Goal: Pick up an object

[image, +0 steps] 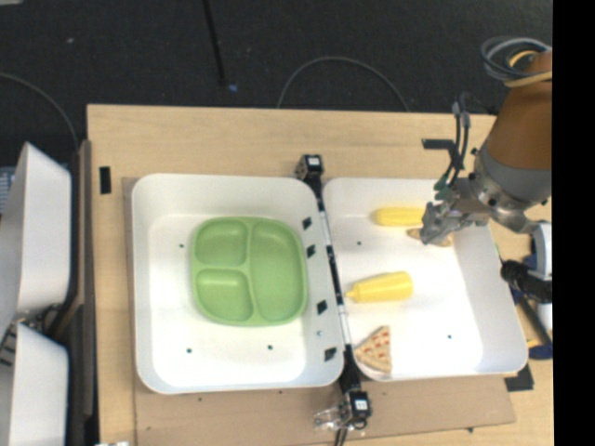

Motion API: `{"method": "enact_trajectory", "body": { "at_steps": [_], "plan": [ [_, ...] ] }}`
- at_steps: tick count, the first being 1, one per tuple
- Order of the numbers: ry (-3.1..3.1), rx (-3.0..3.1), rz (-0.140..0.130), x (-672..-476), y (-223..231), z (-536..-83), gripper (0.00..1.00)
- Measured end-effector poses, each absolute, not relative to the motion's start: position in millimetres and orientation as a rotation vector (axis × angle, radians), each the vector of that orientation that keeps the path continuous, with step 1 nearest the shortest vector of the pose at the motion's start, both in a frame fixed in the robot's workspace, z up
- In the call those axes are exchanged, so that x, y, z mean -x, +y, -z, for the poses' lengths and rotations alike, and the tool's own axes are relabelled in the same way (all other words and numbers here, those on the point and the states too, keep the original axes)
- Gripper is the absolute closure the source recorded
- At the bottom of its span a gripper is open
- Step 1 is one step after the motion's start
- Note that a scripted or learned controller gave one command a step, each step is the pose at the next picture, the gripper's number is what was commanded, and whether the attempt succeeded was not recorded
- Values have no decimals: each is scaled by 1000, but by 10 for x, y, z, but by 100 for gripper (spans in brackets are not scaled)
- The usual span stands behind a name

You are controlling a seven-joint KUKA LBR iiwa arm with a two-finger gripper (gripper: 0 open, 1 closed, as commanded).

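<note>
The right bin (465, 342) holds two yellow corn-like pieces: one (398, 216) near its back, one (380, 288) at its middle. A pizza slice (376, 350) lies at the front left corner. My gripper (437, 229) hangs low at the back right of this bin, just right of the back yellow piece. A small tan thing (416, 233) peeks out under it. The arm's grey and orange wrist (521, 147) rises above it.
The left bin (158, 342) holds a green divided plate (249, 269). Black clips (325, 277) run along the seam between the bins. Cables and a bracket (456, 151) stand by the wrist. White boxes (37, 277) sit off the bench at left.
</note>
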State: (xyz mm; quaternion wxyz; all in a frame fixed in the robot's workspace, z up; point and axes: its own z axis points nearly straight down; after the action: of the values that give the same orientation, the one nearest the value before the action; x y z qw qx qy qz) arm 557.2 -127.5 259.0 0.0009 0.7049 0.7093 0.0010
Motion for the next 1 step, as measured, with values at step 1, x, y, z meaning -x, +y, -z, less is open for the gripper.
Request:
{"method": "enact_trajectory", "body": {
  "at_steps": [1],
  "plan": [
    [2230, -2212, -4, -5601, -709, -2651, 100]
  ]
}}
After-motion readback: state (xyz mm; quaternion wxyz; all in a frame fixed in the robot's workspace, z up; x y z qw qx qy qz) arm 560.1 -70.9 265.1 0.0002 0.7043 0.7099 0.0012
